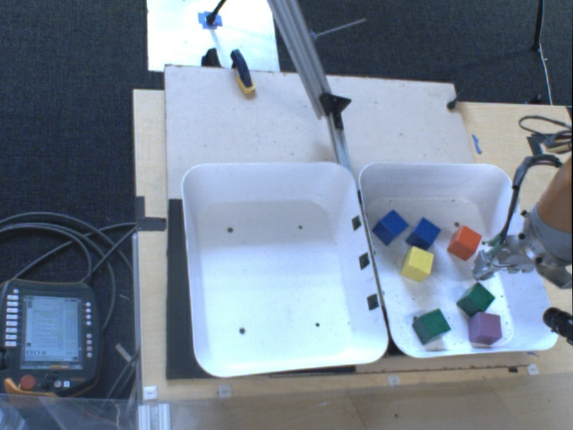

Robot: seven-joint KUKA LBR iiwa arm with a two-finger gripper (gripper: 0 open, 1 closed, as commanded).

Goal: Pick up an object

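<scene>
1. The task is at its start. The gripper (pixel 491 263) hangs at the right side of the right bin (pixel 448 176), and nothing is seen between its tips. No block is lifted yet, so the whole grasp and the lift are left to do.
2. How the jaws stand I cannot tell; the gripper is small and partly blurred here.
3. Seven blocks lie on the floor of the right bin: two blue cubes (pixel 389 227) (pixel 423 233), a yellow cube (pixel 417 263), an orange cube (pixel 464 242), two green cubes (pixel 431 325) (pixel 475 299) and a purple cube (pixel 484 328).
4. The orange cube and the upper green cube are nearest to the gripper, one just above-left of it and one just below. I judge one of them is the likely target, but this is not certain.
5. The blocks are cubes, so none has a long axis. Most stand turned, with corners toward the bin walls; the fingers would need to match the flat faces.
6. The left bin (pixel 206 240) holds no blocks.
</scene>
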